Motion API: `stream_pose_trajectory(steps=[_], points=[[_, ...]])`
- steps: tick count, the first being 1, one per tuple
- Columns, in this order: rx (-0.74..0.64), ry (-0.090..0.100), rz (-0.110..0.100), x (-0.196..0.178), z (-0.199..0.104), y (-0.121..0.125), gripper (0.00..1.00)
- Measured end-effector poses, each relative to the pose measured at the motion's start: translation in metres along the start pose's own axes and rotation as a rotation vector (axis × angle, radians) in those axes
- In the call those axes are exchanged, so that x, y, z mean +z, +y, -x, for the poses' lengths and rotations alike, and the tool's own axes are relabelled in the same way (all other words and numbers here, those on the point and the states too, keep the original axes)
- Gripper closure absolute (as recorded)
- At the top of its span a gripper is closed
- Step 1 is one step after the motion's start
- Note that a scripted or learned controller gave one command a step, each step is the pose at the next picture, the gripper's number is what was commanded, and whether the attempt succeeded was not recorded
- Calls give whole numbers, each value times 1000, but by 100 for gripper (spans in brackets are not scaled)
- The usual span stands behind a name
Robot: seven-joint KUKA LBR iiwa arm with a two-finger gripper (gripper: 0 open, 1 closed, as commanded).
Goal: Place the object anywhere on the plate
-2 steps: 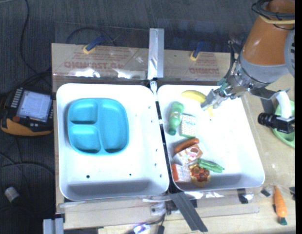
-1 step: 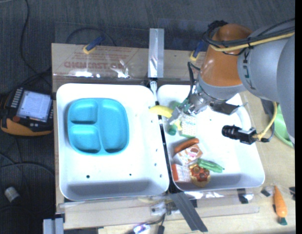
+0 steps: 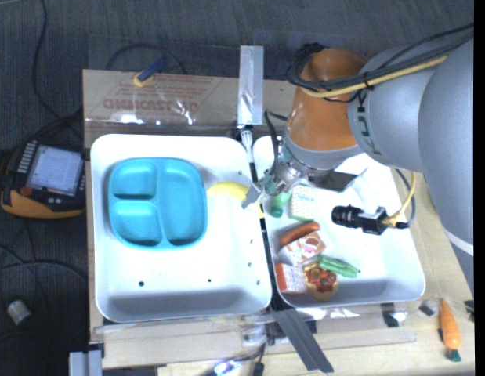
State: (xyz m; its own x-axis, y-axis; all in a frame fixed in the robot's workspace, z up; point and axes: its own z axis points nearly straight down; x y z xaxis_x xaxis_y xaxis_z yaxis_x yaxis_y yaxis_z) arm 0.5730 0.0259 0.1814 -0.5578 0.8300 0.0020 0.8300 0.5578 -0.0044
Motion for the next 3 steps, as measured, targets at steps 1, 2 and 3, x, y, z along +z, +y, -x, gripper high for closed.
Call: stream_pose_trajectory(steps=[1, 2, 3], points=[[0, 1, 0, 0, 0, 0, 0], [-20, 1, 1, -19, -30, 15, 0], [-20, 1, 1, -19, -30, 15, 0]])
